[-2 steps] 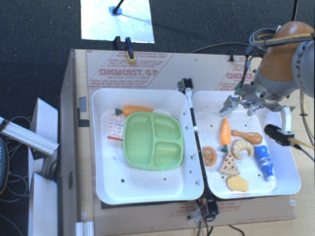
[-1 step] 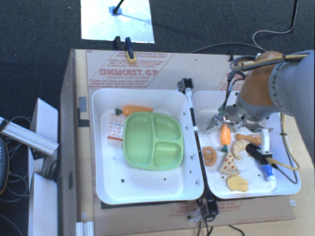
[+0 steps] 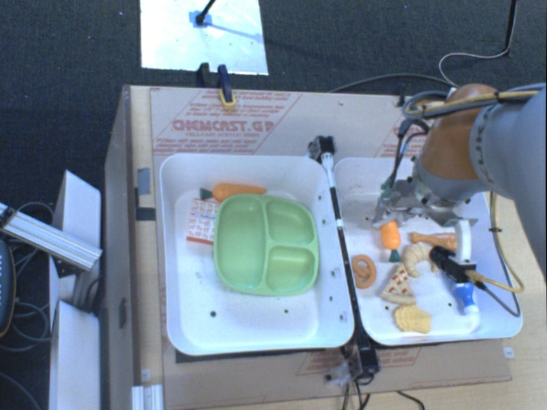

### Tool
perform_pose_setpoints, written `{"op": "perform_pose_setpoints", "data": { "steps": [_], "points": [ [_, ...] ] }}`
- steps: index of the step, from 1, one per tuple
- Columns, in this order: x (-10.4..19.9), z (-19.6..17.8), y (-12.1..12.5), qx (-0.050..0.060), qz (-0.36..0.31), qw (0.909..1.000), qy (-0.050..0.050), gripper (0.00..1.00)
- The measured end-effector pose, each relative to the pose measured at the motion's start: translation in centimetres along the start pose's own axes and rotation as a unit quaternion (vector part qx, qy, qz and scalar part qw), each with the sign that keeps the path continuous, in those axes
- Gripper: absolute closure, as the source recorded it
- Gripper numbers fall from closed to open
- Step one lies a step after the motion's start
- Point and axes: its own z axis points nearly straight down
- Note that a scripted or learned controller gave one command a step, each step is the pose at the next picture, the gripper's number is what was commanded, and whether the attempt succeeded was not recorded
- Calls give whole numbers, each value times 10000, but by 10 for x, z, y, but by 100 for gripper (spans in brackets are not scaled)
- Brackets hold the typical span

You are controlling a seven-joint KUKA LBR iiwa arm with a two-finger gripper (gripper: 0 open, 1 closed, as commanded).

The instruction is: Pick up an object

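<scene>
Hovering low in the right bin [image 3: 362,178], the gripper [image 3: 385,215] sits just above a small orange toy piece [image 3: 390,234], which lies on the bin floor directly beneath the jaws and looks like the likeliest pick. Whether the jaws stand apart or together cannot be told from this slant, and nothing is seen held between them. This reads as the approach step, with the grasp not yet made.

The next move, as I judge it, calls for a short straight descent centred on the orange piece, then a close. The piece is small and rounded, so an off-centre close could squirt it sideways.

Neighbours crowd the near side of the jaws: a croissant [image 3: 415,259] just beyond the orange piece, a pretzel [image 3: 363,271] near it toward the divider, and a pizza slice [image 3: 398,287] and a yellow cracker [image 3: 413,319] farther out. Well away from the jaws, across the divider, the left bin [image 3: 256,336] holds a green divided plate [image 3: 266,244], a carrot [image 3: 238,190] and a printed card [image 3: 202,221].

Both bins rest on a bench [image 3: 231,125] covered with lettered brown board, standing on dark carpet [image 3: 68,67] with a pale sheet [image 3: 205,28] lying beyond it.
</scene>
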Motion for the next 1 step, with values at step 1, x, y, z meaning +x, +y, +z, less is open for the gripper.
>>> {"op": "perform_pose_setpoints", "data": {
  "steps": [1],
  "points": [
    [49,-134,-31,-12,-8,10000,3,100]
  ]
}}
